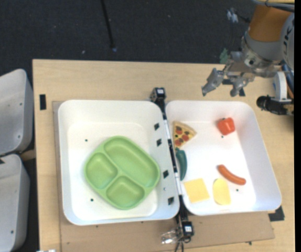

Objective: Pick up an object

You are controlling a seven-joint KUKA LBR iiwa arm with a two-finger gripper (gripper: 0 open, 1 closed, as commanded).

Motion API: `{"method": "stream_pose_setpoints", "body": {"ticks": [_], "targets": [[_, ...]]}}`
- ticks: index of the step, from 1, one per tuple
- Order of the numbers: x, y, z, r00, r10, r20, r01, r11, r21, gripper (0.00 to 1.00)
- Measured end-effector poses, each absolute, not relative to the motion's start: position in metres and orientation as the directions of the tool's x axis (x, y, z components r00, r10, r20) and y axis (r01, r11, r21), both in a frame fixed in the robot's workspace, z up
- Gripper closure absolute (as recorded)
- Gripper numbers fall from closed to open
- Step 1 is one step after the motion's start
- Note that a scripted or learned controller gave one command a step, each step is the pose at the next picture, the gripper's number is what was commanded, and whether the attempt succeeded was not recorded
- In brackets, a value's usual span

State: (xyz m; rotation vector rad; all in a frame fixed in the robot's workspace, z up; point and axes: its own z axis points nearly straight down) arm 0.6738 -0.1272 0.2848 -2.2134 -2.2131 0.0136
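My gripper (225, 86) hangs above the far edge of the right bin (255, 156), fingers spread open with nothing between them. Below it in that bin lie a red pepper (225, 125), a pizza slice (182, 134), a dark green pepper (181, 162) against the left wall, a red sausage (231, 174), a yellow cheese square (196, 190) and a pale yellow oval piece (222, 191). The red pepper is the nearest item to the gripper, a short way toward the front of it.
The left bin (74, 135) holds a green divided plate (121, 172). Black clips (158, 94) sit along the seam between the bins. A black knob (268, 104) sticks out at the right bin's far right corner.
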Motion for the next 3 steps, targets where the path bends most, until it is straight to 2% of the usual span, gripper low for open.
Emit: {"method": "stream_pose_setpoints", "body": {"ticks": [1, 3], "targets": [[0.675, -0.127, 0.291, -0.002, 1.000, 0.001, 1.000, 0.002, -0.004, 0.00], [0.681, -0.125, 0.191, -0.003, 1.000, -0.001, 1.000, 0.003, -0.009, 0.00]]}}
